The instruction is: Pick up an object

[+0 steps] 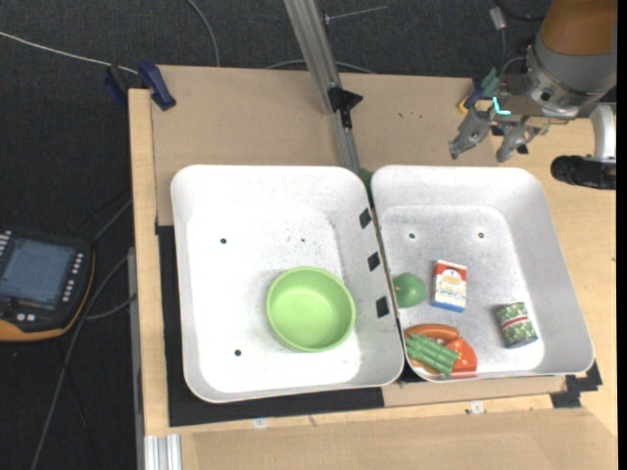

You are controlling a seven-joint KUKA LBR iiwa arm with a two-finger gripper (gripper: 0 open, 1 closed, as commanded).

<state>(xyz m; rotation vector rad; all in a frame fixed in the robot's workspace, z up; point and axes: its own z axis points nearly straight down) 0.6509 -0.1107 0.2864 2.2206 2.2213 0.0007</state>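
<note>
Nothing is picked up yet; the gripper point(495, 137) hangs open and bare over the bench point(255, 116) behind the right bin point(549, 262), which holds four things: green ball point(409, 288), carton point(450, 286), can point(515, 324), vegetable plate point(440, 352); the left bin point(225, 223) holds one green bowl point(311, 308).

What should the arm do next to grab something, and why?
Probably swing down over the right bin. The gripper hangs above the bench beyond that bin's far rim with nothing between its fingers, while the small box and can lie inside.
</note>
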